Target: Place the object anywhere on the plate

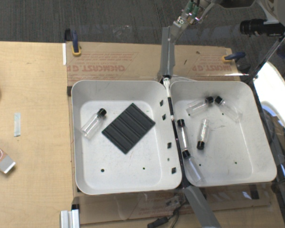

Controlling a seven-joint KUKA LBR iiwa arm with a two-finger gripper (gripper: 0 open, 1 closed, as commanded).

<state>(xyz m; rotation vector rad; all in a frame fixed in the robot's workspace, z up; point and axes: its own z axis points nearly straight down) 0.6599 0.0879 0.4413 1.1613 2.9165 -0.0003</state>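
Overhead, the grey arm's two-finger gripper (184, 19) hangs beyond the bins; whether it grips anything cannot be told. Clear plastic vials with black caps (202, 134) lie in the right white bin (256, 127), apart from the dark ribbed square plate (128, 128). Light, smooth, likely to roll; mid-body seems the best hold.

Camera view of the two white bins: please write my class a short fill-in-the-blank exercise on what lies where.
1. The dark ribbed plate lies in the ____ bin.
2. Beside the plate, one clear vial has a ____ cap.
3. The gripper hangs above the bins' ____ edge, away from the vials in the right bin.

Missing words: left; black; far
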